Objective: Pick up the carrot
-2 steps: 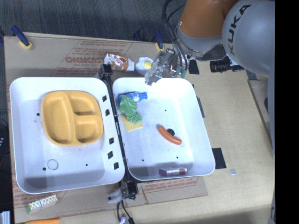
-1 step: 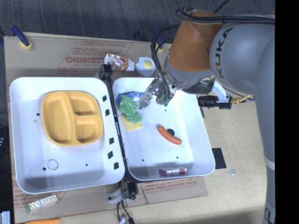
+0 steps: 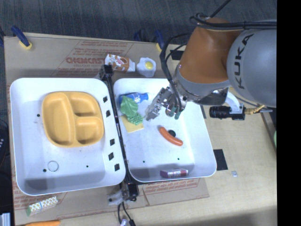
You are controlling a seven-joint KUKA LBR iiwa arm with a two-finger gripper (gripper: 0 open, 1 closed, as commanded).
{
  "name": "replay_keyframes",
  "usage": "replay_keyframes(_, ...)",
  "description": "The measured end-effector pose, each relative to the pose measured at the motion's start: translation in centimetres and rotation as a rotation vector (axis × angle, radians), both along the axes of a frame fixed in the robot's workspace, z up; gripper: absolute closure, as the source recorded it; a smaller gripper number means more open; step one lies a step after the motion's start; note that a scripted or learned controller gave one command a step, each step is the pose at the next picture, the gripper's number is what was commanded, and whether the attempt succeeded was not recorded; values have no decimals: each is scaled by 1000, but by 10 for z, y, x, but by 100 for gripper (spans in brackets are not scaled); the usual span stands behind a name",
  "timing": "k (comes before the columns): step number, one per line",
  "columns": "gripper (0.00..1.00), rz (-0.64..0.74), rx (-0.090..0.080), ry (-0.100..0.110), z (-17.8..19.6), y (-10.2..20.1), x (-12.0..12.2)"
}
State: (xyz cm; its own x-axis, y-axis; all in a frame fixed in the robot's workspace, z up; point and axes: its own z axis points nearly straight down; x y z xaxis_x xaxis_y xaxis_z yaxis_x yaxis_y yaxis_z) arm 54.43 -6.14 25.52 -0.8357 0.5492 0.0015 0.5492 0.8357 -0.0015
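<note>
Cardboard covers the table under two shallow white bins, and some small packets lie on it at the near edge and behind the bins. Nearest in the right bin is a small dark tube by the front wall. A little further in lies the carrot, orange and short, flat on the bin floor and slanted, with free floor all around it. Just behind it and slightly to the left hangs the gripper; its jaws look parted with nothing between them, and they do not touch the carrot. I think the step in hand is the approach. To do it well, the arm should come a bit toward the front and the right so that the jaws stand over the middle of the carrot, turn so that they close across its narrow width and not along its length, then go straight down almost to the floor before closing. A round, smooth carrot may roll or slip out if it is caught near one end. Further back in this bin are a yellow sponge, a green thing and a blue packet, close together by the left wall. The left bin holds a yellow divided tray.
</note>
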Motion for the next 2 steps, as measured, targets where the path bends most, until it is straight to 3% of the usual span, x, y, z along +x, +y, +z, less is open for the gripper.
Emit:
replay_keyframes(1, 100, 12, 0, 0, 21, -22, -66)
replay_keyframes(2, 100, 225, 2, 2, 16, -37, -68)
